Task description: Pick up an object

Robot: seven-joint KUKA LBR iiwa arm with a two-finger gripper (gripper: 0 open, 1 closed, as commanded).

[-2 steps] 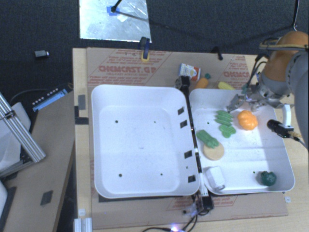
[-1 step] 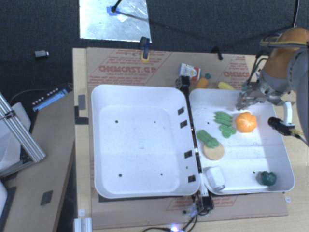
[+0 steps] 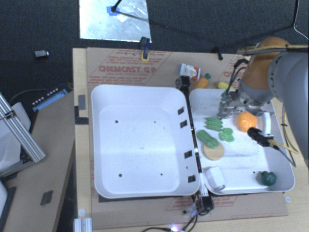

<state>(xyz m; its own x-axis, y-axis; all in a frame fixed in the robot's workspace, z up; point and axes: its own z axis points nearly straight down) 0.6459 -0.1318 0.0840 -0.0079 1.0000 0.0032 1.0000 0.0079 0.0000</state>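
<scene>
The right bin [image 3: 241,180] holds several things. Green pieces lie left of centre: one [image 3: 213,123] just below my gripper [image 3: 222,112], another [image 3: 207,138] nearer the divider, and a small one [image 3: 226,135]. An orange ball [image 3: 246,120] rests to the right of the gripper. A tan disc [image 3: 213,151] lies under the green pieces. A white block [image 3: 215,177] sits at the front left corner, and a dark green ball [image 3: 267,178] at the front right. The gripper hangs low at the bin's back left, and nothing shows in its grasp.
The left bin [image 3: 140,144] stands beside the right one. Behind the right bin, on the cardboard, lie a white and red item [image 3: 189,71], a small orange thing [image 3: 202,82] and a yellow thing [image 3: 222,86]. A blue and yellow clamp [image 3: 144,49] sits at the back edge.
</scene>
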